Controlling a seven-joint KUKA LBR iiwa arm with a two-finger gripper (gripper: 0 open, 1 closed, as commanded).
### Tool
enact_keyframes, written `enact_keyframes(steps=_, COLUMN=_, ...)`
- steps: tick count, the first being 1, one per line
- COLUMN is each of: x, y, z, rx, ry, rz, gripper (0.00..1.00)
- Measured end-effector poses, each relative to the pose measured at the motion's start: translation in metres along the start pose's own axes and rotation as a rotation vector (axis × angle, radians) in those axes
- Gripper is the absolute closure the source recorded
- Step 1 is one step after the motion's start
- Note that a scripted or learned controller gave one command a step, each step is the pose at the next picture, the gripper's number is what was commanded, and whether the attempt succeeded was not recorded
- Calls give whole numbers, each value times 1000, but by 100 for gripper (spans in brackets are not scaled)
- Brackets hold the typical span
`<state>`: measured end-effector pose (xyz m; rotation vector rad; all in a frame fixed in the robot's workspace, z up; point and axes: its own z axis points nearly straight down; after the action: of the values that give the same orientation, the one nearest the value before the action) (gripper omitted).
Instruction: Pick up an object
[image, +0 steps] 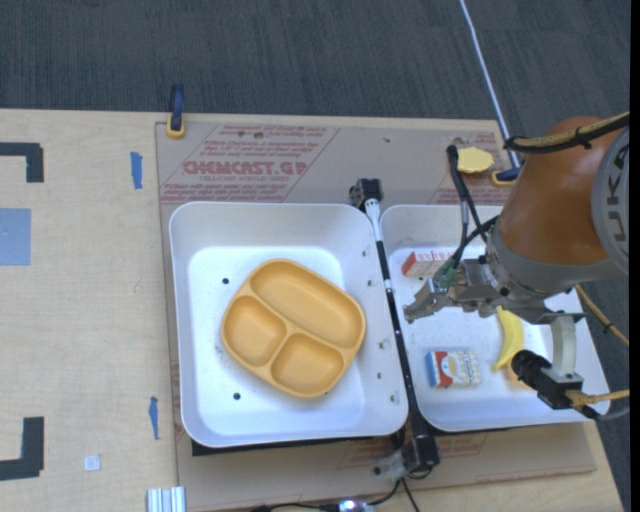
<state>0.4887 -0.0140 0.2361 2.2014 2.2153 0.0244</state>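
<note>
**Nothing lifted yet: arm low over the right bin**

The likeliest candidates lie in the right bin (436, 405): a small carton (452, 367) flat on the floor near the front, a banana (511, 342) just to its right, and a red-and-white packet (425, 262) toward the back. All three appear to rest on the bin floor. The gripper (428, 303) hangs between packet and carton (its fingers look slightly parted, with nothing between them). So the reach seems made; the grasp and lift are left. The left bin (195, 300) holds a yellow divided plate (292, 327), well apart from the arm.
</note>
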Motion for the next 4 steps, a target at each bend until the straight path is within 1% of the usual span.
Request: enact_keyframes(steps=4, x=1, y=6, z=-41, rx=-14, ry=-3, rz=-5, gripper=100)
